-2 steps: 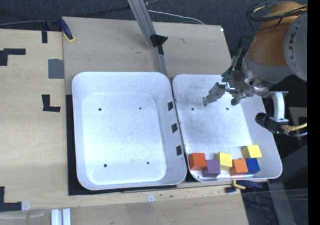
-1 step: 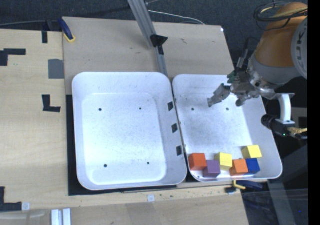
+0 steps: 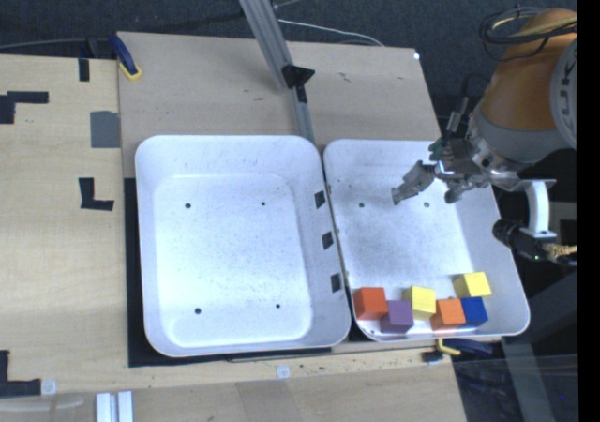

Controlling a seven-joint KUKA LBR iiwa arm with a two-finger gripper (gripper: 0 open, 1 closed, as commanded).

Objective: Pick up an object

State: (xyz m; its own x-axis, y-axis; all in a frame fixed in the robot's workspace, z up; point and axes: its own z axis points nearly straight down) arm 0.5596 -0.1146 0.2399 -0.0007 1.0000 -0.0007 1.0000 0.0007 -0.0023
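Six small blocks are gathered along the lower edge of the right bin (image 3: 375, 223), at the lower right of the frame: an orange block (image 3: 371, 301), a purple block (image 3: 399, 314), a yellow block (image 3: 424, 300), a second orange block (image 3: 449, 313), a blue block (image 3: 473, 310) and a second yellow block (image 3: 472, 284). They are packed close, several touching, and are pressed near the bin's lower wall. The rest of that bin's floor is left bare above them. The left bin (image 3: 225, 242) is seen just beside it, at the frame's centre left. The gripper (image 3: 411, 188) is held over the upper part of the right bin, well apart from the blocks; nothing is seen between its fingers, but whether they are spread or together cannot be told.
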